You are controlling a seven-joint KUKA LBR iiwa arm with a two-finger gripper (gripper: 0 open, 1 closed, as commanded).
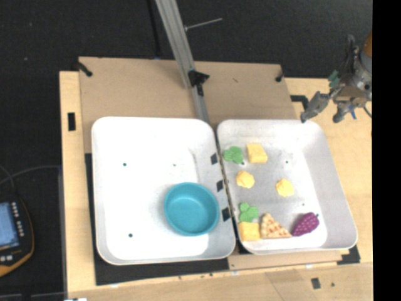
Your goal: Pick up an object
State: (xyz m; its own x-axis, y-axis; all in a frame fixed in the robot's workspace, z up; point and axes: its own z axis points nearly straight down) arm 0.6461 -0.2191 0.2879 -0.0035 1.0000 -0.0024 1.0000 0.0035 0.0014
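Nearest the camera's lower edge, the front rims of two shallow white bins sit side by side on the tan bench. Seen from above in this one camera view, the left bin holds a blue bowl standing upright toward its front right corner. The right bin carries the toy food I could pick from: a green piece and a yellow block near the back left, two small yellow lumps, one left of centre and one further right, and along the front a second green piece just above another yellow block, a pizza slice beside that block, and a purple grape bunch just right of the slice. My gripper hangs at the frame's right, above the bench just past the right bin's back right corner, well apart from every piece. Its two fingers stand spread, with nothing between them. A grey metal pole slants down from the top of the frame to the gap between the bins.
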